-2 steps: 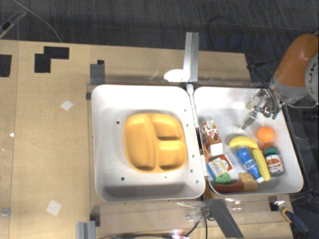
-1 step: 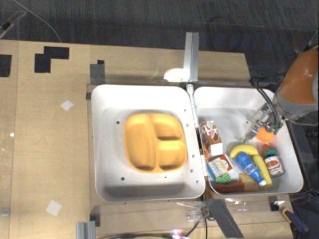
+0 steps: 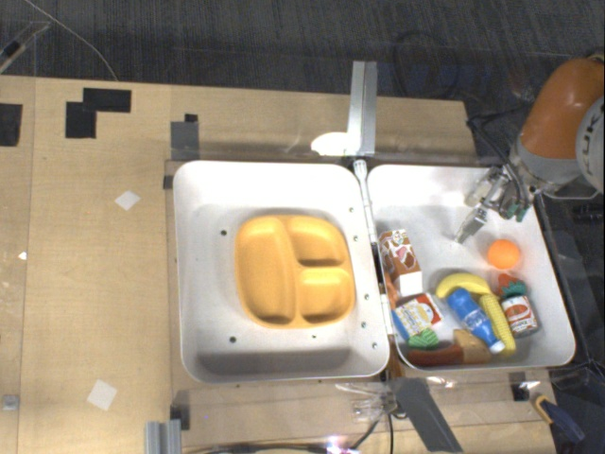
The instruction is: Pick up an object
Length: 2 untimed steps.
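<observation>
The tool (image 3: pixel 482 206) is hovering in the right bin's (image 3: pixel 425 183) far part, its spread fingers gripping nothing, so it is best lowering straight onto the orange ball (image 3: pixel 504 253) lying apart just nearer, avoiding the crowded banana (image 3: pixel 463 283) pile.

Tabletop (image 3: pixel 85 282) looks like pale matt wood, pretty smooth. Both white bins (image 3: pixel 189 253) are smooth plastic with a soft sheen. The yellow divided tray (image 3: pixel 291 269) is glossy plastic. Metal bracket (image 3: pixel 363 102) at upper middle looks brushed and dull.
</observation>
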### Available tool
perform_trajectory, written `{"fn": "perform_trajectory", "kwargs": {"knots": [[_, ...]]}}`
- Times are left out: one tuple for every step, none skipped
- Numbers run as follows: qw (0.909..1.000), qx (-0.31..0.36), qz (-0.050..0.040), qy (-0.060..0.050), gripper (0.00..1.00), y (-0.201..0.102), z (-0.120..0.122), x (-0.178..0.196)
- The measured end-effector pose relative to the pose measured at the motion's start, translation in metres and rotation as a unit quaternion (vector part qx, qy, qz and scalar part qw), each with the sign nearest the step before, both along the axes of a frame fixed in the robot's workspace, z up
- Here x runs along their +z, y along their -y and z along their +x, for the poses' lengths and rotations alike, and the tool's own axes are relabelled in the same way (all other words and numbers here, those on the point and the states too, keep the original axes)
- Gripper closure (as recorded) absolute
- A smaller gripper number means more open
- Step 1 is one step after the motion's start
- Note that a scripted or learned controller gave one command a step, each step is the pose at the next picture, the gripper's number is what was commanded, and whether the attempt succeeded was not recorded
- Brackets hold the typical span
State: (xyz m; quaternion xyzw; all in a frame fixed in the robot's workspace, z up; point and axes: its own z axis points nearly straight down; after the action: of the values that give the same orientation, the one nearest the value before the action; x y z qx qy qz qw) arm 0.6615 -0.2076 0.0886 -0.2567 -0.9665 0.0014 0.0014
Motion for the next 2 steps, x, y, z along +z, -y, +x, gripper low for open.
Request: {"fn": "perform_trajectory", "kwargs": {"knots": [[1.0,0.001,-0.0004,0.007,0.0,-0.001,-0.072,0.0],[0.9994,0.035,-0.0004,0.005,0.0,-0.001,-0.003,0.0]]}}
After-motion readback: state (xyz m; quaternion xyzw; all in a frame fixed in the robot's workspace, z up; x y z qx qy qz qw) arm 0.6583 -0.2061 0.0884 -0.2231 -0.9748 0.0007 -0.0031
